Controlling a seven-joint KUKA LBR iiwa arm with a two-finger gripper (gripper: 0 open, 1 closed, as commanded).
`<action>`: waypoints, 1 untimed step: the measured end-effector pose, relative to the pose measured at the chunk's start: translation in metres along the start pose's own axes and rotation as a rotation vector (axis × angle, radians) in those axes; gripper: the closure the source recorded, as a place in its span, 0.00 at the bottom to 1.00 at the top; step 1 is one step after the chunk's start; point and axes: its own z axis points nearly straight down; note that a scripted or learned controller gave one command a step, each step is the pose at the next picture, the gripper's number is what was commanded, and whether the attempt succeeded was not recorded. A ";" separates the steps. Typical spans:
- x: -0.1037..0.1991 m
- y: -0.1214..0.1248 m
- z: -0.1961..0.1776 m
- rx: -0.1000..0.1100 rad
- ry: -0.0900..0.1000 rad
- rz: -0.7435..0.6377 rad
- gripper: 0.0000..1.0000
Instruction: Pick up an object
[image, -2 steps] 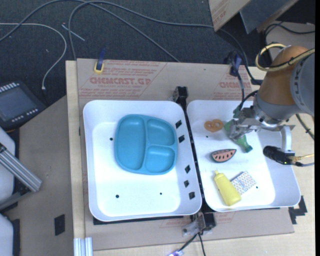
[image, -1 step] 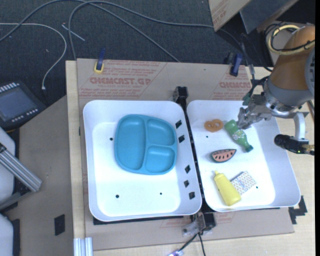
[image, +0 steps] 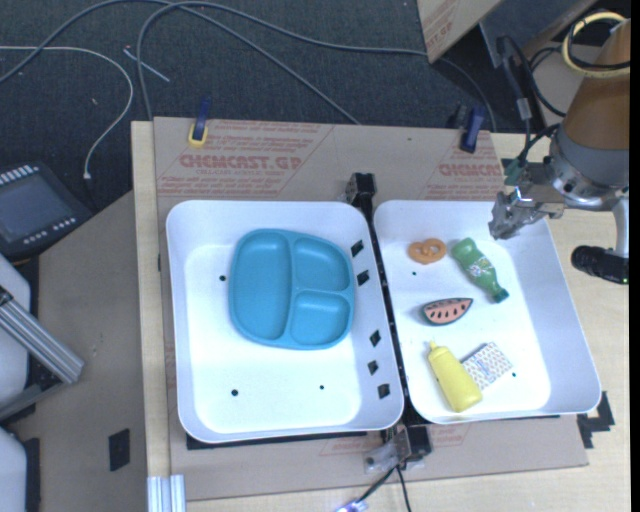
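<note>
The right bin (image: 560, 300) holds several small objects: an orange round piece (image: 427, 251), a green bottle (image: 478, 269), a watermelon slice (image: 445, 311), a yellow bottle (image: 454, 377) and a patterned grey packet (image: 486, 364). My gripper (image: 510, 216) hangs over the right bin's far right corner, up and to the right of the green bottle. Nothing shows between its fingers.
The left bin (image: 200, 370) carries a blue divided plate (image: 292, 288). A black divider with clips (image: 368, 290) runs between the bins. The arm (image: 598, 110) comes in from the upper right. Cables lie on the dark floor beyond the bench.
</note>
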 end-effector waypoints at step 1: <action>0.056 -0.010 -0.004 0.010 0.005 -0.004 1.00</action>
